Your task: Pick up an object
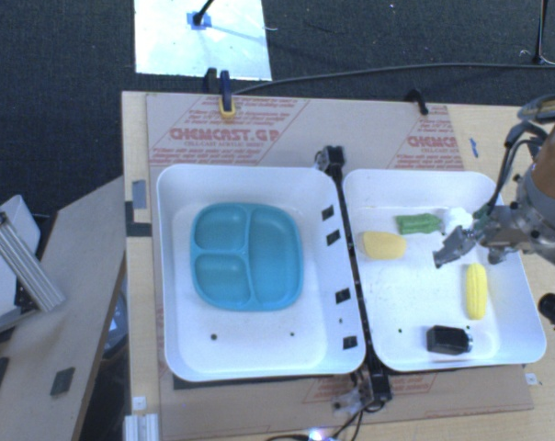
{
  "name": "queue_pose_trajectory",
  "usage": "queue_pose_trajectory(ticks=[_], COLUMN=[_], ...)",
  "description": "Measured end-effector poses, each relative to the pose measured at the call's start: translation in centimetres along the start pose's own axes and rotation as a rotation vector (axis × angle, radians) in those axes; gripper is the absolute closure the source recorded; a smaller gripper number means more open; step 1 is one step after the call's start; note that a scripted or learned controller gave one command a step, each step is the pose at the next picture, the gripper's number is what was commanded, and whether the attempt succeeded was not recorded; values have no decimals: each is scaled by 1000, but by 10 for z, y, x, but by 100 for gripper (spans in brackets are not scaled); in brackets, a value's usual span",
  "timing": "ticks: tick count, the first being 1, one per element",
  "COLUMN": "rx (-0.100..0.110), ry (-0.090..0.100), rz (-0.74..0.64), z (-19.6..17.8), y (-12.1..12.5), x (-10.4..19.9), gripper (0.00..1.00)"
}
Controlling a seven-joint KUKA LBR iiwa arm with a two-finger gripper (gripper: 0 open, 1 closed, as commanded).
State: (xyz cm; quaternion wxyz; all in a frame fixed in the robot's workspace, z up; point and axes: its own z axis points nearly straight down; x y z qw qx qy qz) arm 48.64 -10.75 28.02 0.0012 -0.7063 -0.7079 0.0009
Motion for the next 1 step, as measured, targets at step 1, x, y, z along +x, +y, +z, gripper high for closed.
queue_pose_trajectory(ticks=[1], rx=[-5], ry=[-1], rz=[-1], z=[-2], y=[1], x=[0], gripper=[0])
